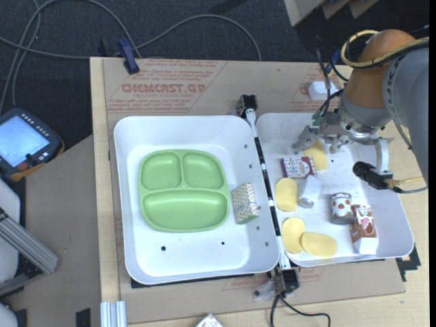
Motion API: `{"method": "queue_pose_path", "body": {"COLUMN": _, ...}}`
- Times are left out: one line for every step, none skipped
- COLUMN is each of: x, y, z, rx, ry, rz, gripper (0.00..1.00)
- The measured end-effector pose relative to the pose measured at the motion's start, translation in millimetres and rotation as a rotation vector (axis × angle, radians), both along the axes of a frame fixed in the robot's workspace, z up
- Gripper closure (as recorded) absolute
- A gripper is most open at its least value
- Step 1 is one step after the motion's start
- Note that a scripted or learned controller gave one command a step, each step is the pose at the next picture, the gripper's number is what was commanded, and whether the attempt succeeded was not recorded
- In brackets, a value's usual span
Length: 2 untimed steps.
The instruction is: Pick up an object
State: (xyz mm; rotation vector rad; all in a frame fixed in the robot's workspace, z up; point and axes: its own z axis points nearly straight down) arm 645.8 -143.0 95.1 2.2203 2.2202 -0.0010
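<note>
Cardboard covers the surface [170,87], on which two white bins are set side by side. A green divided plate [182,189] and a patterned packet [244,202] are held in the left bin [136,251]. Over the right bin's [398,216] far edge the claw [325,136] is seen, whether spread or pressed together cannot be told, just above a red-and-white packet [298,166]; yellow discs [303,237] are found near the front edge.

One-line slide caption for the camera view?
KUKA arm's gripper hangs over the right bin of small items; green divided plate sits in the left bin.
</note>
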Motion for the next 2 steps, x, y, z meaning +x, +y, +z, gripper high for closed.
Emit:
{"method": "queue_pose_path", "body": {"x": 13.7, "y": -13.2, "z": -10.2, "rx": 0.000, "ry": -0.002, "rz": 0.001, "gripper": 0.00}}
{"method": "queue_pose_path", "body": {"x": 14.7, "y": -13.0, "z": 0.5, "rx": -0.002, "ry": -0.006, "rz": 0.001, "gripper": 1.00}}
